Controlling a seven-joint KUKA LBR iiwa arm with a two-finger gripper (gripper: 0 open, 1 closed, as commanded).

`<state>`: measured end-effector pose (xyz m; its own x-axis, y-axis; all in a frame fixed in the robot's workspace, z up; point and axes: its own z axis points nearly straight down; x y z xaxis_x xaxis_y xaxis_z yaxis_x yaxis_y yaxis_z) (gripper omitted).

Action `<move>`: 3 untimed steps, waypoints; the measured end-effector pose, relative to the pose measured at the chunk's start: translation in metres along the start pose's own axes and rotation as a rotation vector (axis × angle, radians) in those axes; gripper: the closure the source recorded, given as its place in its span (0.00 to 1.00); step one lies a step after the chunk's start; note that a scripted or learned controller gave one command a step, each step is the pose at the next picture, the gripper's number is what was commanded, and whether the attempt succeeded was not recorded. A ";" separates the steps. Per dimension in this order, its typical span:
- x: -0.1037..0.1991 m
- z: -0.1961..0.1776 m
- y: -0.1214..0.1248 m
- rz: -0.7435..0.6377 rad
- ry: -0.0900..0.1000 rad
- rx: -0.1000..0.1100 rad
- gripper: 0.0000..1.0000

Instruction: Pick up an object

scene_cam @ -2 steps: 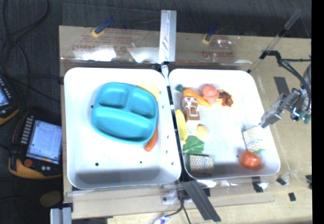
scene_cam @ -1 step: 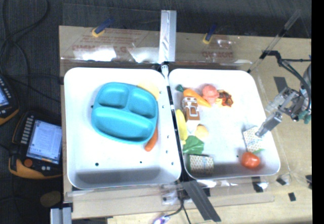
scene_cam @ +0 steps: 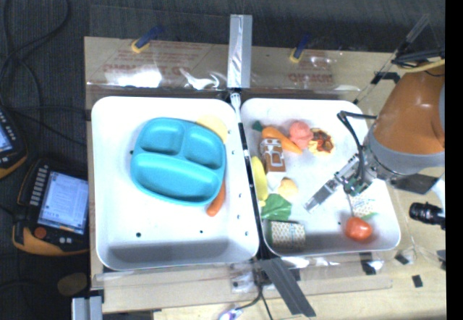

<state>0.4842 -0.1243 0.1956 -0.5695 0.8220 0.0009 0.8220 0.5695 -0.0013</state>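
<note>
My gripper [scene_cam: 320,198] hangs low over the middle of the right bin [scene_cam: 383,239], on bare floor, with nothing seen in it. A red tomato [scene_cam: 357,228] lies to its lower right, beside a small white patterned piece [scene_cam: 362,206]. To its left are a pale yellow item [scene_cam: 286,185] and a green leafy piece [scene_cam: 275,206]. Further back sit a carrot [scene_cam: 279,136], a pink item [scene_cam: 300,130], a dark orange-brown item [scene_cam: 321,142] and a brown box [scene_cam: 273,154]. A checked block [scene_cam: 288,233] rests at the front.
The left bin [scene_cam: 116,239] holds a blue divided plate [scene_cam: 177,159], a yellow item [scene_cam: 210,123] behind it and an orange piece [scene_cam: 217,200] at its right. A banana [scene_cam: 258,170] lies along the right bin's left wall. The arm's orange band [scene_cam: 412,119] overhangs the right rim.
</note>
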 end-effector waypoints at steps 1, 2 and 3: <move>-0.002 0.105 0.037 0.400 -0.009 -0.012 0.00; -0.013 0.077 0.016 0.514 -0.001 0.002 0.00; -0.035 0.107 0.084 0.709 -0.006 -0.006 0.00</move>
<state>0.5735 -0.1052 0.0889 0.1033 0.9946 -0.0038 0.9946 -0.1032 0.0059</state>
